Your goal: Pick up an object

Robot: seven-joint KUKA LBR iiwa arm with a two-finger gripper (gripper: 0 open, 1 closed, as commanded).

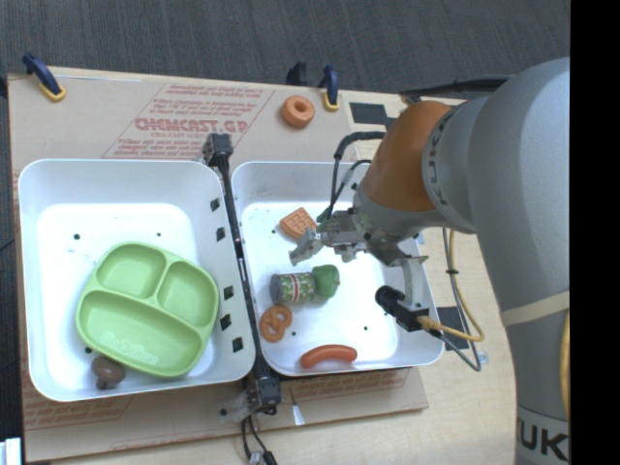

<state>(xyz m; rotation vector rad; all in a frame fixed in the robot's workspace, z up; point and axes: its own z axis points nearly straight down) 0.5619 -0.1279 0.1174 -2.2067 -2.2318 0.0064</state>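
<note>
Gripper (308, 247) above right bin (418, 349), finger state unclear. Jar (294, 288) at its 6 o'clock: light, rigid, slick; grasp across body.

From my remote station, even overhead light fills the frame: the two shallow white plastic bins (136, 177) glare bright at centre, nearly washing out, while the grey ribbed floor (194, 13) along the top stays dim. Shadows are soft and short; focus is slightly soft throughout.
</note>
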